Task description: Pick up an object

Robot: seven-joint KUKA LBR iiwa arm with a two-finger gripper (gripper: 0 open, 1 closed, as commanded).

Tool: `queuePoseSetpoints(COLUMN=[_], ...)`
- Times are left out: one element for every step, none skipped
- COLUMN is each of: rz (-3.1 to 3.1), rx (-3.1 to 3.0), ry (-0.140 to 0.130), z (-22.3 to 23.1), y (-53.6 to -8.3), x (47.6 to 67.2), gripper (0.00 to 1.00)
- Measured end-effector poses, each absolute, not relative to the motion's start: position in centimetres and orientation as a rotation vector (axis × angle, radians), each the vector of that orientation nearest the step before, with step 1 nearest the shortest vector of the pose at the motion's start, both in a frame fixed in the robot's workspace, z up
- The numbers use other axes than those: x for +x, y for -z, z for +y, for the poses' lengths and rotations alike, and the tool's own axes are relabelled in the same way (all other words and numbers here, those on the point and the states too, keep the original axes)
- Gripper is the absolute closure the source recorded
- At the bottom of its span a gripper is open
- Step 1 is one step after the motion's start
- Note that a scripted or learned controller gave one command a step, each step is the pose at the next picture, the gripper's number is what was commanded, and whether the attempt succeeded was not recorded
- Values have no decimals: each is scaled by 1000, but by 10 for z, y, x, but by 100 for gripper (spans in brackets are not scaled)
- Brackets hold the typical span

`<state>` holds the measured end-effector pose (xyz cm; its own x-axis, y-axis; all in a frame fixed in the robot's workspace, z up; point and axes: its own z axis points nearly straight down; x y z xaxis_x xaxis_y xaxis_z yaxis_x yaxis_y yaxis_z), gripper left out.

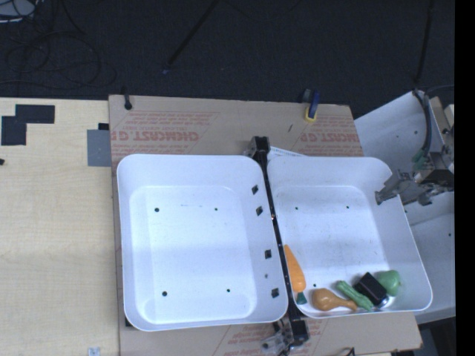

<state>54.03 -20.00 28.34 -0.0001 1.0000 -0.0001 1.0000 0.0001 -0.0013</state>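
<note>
Several small objects lie in the near corner of the right bin (335,170). An orange carrot (295,270) rests against the bin's left wall. Beside it are a tan gourd-shaped piece (330,300), a long green piece (355,295), a black block (371,288) and a round green piece (389,279), all close together. My gripper (387,191) hangs at the bin's right rim, well behind these objects and apart from them. I see nothing in it.
The left bin (125,236) stands beside the right one, joined by a black clipped seam (267,213). Both sit on a cardboard sheet (185,128) with a blue and yellow clamp (312,107) at its back edge. A white panel (386,128) stands at the right.
</note>
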Motion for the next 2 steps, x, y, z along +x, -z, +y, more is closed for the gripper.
queuePoseSetpoints(rz=[-2222, -2219], rx=[-2209, -2218], ry=[-4, -4], z=[-159, -163], y=[-128, -146], x=[608, 607], gripper=[0, 100])
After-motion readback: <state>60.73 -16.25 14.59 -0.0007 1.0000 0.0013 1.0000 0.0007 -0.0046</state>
